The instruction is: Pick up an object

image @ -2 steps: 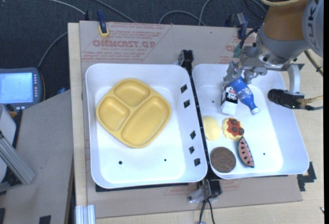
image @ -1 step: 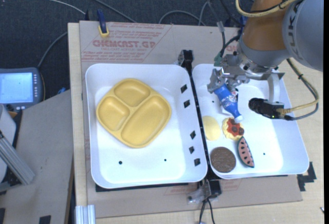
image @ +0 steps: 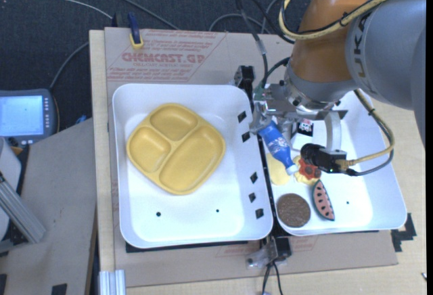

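Gripper [image: 270,126]: I see it over the right bin's [image: 379,209] left edge; I can't tell its state.
Blue bottle [image: 278,144]: just beneath it, tilted.
Yellow tray [image: 176,147]: left bin [image: 183,219].

Bench [image: 169,50] bears two white bins: left [image: 135,219], right [image: 379,212].

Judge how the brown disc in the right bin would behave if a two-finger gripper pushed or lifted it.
The brown disc lies flat, so a push would probably slide it rather than roll it. Its low profile likely gives fingers little edge to pinch. It sits close to the watermelon slice, which a push might nudge.
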`<state>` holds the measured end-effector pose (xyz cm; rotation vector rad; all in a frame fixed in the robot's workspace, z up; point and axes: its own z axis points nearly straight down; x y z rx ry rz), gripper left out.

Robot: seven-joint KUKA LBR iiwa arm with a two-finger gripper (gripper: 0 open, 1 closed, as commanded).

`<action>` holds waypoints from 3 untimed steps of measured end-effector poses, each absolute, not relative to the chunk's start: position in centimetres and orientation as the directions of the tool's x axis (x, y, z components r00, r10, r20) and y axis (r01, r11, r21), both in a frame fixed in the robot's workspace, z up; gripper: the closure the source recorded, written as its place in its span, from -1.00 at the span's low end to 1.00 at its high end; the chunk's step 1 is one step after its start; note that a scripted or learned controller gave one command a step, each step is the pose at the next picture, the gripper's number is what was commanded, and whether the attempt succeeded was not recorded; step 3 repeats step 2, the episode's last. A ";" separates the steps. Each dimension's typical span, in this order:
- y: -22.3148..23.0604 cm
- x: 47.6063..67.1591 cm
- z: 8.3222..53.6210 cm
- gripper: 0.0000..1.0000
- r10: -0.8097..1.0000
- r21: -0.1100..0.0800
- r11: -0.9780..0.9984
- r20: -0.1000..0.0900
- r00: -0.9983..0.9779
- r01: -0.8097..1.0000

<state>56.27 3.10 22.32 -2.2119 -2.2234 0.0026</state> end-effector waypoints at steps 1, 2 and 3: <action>8.3 54.5 23.5 1.00 1.000 -0.003 0.006 0.003 -0.006 1.000; 7.9 54.6 23.4 -1.00 1.000 -0.003 0.001 0.001 -0.001 1.000; 7.9 54.6 23.4 -1.00 1.000 -0.003 0.001 0.001 -0.001 1.000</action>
